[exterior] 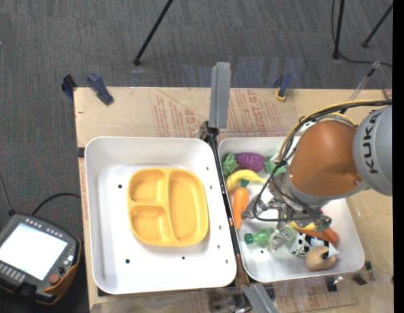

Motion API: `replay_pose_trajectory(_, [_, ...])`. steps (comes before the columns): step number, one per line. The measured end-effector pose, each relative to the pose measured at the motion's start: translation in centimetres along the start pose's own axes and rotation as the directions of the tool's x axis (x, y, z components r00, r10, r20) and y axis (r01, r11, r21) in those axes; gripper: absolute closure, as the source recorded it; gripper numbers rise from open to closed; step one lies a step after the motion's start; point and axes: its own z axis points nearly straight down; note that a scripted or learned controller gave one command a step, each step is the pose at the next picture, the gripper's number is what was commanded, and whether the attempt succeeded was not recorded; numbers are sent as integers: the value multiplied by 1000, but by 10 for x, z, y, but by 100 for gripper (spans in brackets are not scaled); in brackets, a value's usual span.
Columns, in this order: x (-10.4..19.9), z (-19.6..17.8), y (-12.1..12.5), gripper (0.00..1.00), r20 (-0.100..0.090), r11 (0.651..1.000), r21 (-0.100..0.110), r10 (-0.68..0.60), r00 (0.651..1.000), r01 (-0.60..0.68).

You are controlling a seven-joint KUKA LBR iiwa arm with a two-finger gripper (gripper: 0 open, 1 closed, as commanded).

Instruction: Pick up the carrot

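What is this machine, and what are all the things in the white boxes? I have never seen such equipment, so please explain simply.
This is one picture, taken by a fixed camera above a bench, looking down at a slant. The grey and orange shape on the right is a robot arm. At its tip is the end effector, the part that grasps; it hangs low in the right bin. I cannot tell whether it holds anything.

Two shallow white bins stand side by side. The left bin holds a yellow plate with three compartments. The right bin holds toy food: the carrot, which the arm should pick up, a banana, purple grapes and several smaller toys partly hidden under the arm. The carrot lies near the bin's left wall, just left of the end effector.
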Motion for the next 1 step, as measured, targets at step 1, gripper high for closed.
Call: replay_pose_trajectory(1, [-9,0,-14,0,1,929,-1,370,929,-370])
